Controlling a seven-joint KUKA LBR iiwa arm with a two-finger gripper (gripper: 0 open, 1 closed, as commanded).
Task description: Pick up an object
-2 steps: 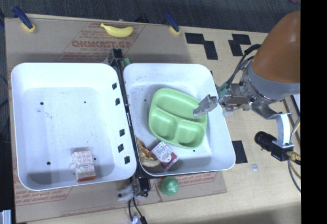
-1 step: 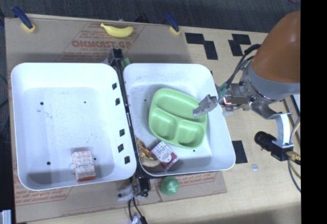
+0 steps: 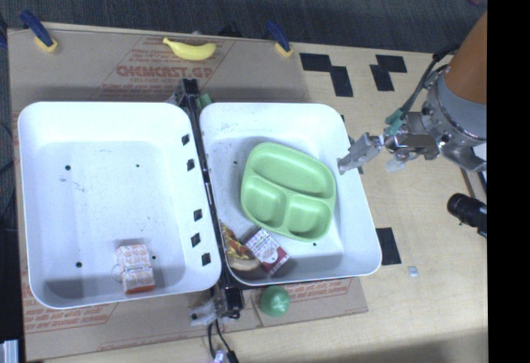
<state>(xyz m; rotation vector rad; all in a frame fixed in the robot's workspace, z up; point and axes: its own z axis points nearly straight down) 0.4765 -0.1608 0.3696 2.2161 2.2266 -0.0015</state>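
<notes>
A green divided plate (image 3: 288,191) lies tilted in the right bin (image 3: 358,220). In front of it, in that bin's near-left corner, sit a small red-and-white carton (image 3: 267,249) and a striped snack item (image 3: 235,244). A white-and-orange packet (image 3: 135,267) rests near the front of the left bin (image 3: 50,187). My gripper (image 3: 361,152) hangs over the right bin's right rim, just right of the plate and apart from it. Nothing shows in its grasp.
A yellow banana (image 3: 190,47) lies on the cardboard behind the bins, and a green ball (image 3: 275,300) sits in front of the right bin. Blue clamps (image 3: 278,36) hold the cardboard's far edge. A black divider (image 3: 199,179) runs between the bins.
</notes>
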